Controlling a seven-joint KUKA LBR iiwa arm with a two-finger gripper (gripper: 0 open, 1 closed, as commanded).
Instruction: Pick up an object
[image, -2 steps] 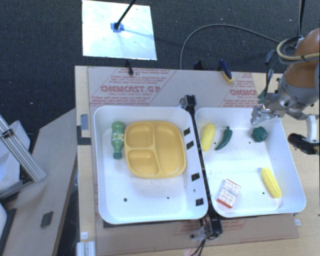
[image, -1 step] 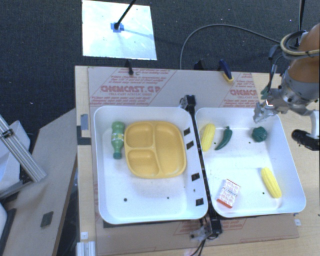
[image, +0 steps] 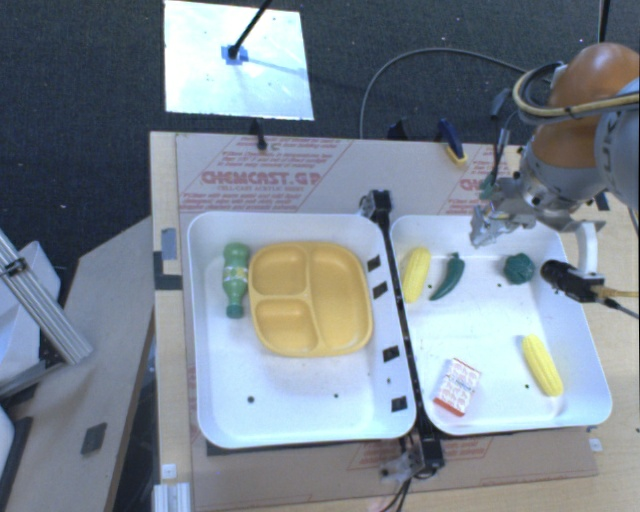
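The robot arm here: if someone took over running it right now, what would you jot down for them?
Gripper: above the right white bin's far edge, with nothing seen in it; finger state unclear.
Right bin: yellow corn cob, dark green pepper, dark green round vegetable, second yellow corn cob, small red-and-white box.
Left white bin: yellow divided plastic tray, green bottle.
Done: nothing lifted.
Left: pick up an object; the pepper lies closest.

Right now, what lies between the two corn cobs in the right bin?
The camera view shows bare bin floor between the corn cobs; the red-and-white packet sits below that line.
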